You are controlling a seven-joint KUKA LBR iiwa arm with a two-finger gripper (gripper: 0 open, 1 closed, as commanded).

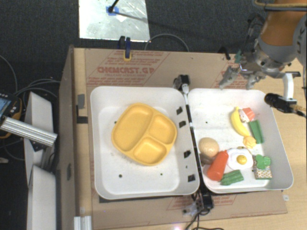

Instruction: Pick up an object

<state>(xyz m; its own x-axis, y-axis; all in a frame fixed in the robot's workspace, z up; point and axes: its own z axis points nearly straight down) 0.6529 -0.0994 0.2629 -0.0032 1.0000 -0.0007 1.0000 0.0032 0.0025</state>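
Your left bin (103, 143) carries one yellow divided plate (144, 133); your right bin (211, 104) has toy food crowded along its near and right side. The likeliest candidate, the banana (237, 122), lies with its long axis running from far to near, slightly curved. A strawberry (247, 114) and green pepper (254, 131) touch or sit just beside it, so you risk a snagged neighbour or glancing miss. Your gripper (238, 76) hangs above the far rim, fingers spread, holding nothing.
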